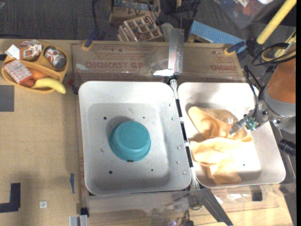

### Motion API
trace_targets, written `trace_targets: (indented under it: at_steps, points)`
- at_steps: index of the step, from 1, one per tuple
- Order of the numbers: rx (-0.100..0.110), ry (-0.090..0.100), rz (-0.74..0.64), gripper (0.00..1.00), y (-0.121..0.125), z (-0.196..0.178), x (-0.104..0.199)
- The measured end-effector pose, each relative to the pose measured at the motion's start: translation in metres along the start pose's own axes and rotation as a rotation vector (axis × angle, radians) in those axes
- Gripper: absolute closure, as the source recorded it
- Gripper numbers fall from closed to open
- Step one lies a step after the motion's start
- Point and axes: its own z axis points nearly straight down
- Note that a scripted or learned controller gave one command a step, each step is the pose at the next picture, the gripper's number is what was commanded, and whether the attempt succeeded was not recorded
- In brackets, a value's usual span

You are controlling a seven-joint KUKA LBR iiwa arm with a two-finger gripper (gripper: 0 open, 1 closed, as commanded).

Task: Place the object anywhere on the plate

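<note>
A yellow-orange cloth [211, 147] lies crumpled in the right bin [270, 171], covering its left and middle. The teal round plate [130, 140] sits near the middle of the left bin [94, 100], with nothing on it. My gripper [241, 125] reaches in from the right, low over the cloth's upper right edge and seemingly touching the fabric there. Its tip is small and partly merged with the cloth, so its state is unclear. The arm's grey wrist and orange band [282, 86] hang over the right bin's right rim.
A ridge [181, 126] separates the two bins. A cardboard wall [122, 62] stands behind them. At the far left a yellow dish [33, 69] holds toy food and a banana [49, 84]. Cables and clutter lie beyond the bench's back edge.
</note>
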Motion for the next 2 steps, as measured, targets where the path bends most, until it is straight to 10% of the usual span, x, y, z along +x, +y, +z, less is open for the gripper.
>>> trace_targets:
  at_steps: [1,2]
  points:
    - [0.002,0.001,0.001,1.00,0.001,-0.048,-0.002]
    - [-0.001,0.000,-0.397,1.00,0.037,-0.056,0.024]
